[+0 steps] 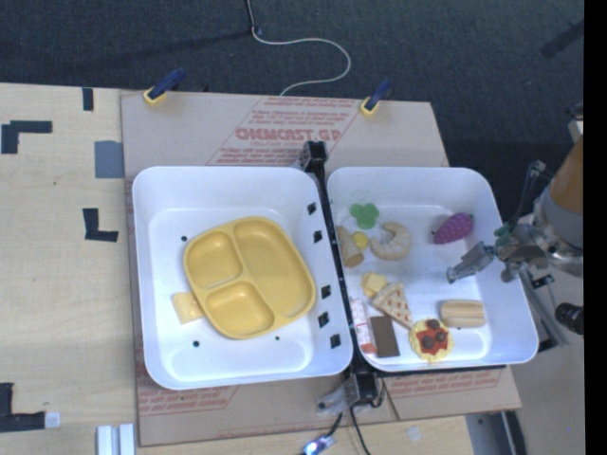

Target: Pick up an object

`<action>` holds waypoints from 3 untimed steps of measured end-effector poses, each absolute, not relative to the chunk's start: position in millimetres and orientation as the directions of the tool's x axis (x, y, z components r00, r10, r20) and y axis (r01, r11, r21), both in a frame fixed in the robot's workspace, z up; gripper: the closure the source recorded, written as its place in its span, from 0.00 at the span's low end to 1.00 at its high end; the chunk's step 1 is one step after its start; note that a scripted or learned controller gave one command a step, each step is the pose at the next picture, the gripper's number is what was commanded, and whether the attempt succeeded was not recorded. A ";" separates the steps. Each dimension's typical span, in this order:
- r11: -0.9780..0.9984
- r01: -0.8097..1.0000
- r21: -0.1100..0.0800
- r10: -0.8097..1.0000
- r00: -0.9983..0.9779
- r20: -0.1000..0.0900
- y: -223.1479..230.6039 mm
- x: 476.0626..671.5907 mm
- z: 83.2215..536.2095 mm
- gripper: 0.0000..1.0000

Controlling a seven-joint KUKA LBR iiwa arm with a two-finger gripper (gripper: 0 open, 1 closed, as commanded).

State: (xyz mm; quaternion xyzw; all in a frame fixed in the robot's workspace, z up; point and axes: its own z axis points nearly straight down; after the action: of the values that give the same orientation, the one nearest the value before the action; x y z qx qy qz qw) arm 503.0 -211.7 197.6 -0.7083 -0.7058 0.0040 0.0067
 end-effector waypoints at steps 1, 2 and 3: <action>0.001 1.000 -0.002 1.000 -0.001 0.000 -211.4 506.2 204.9 0.00; 0.000 1.000 -0.007 1.000 0.000 0.002 -211.8 495.5 154.8 0.00; 0.002 1.000 0.000 1.000 -0.002 -0.002 -204.4 496.5 110.5 0.00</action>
State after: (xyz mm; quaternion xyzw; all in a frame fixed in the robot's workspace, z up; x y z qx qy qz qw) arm 496.5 -204.4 110.5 -0.7064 -0.7078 0.0007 -0.0009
